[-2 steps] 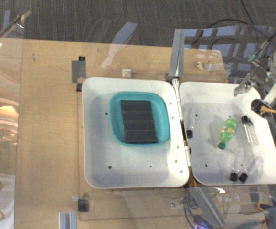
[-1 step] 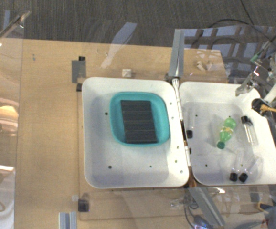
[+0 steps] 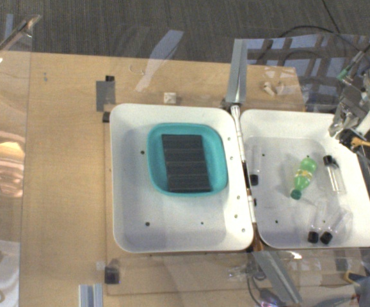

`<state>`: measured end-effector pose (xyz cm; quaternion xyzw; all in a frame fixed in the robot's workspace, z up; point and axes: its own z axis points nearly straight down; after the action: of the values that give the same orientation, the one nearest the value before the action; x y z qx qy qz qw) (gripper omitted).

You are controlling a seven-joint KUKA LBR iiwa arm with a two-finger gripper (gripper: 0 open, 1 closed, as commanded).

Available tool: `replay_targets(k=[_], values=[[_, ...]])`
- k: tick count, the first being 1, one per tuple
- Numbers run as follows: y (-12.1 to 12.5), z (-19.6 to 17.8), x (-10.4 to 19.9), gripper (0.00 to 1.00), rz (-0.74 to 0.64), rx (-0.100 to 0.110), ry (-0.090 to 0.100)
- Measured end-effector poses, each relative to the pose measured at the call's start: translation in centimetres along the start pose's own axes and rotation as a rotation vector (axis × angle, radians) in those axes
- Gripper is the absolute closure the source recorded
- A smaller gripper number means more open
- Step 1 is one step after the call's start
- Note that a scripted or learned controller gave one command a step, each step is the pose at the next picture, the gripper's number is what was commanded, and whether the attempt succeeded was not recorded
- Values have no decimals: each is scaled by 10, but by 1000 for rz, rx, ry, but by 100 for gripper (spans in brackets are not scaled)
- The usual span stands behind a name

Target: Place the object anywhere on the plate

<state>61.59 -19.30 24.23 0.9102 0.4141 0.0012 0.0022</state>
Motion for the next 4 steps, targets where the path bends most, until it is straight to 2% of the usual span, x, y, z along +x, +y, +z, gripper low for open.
replay_targets(k=[1,2,3,4], values=[[0,0,0,0,0,0,0],[0,-10,2,100,-9,-2,0],[0,-10,2,0,-9,-2,0],[-6,-6,11,0,11,1,1]])
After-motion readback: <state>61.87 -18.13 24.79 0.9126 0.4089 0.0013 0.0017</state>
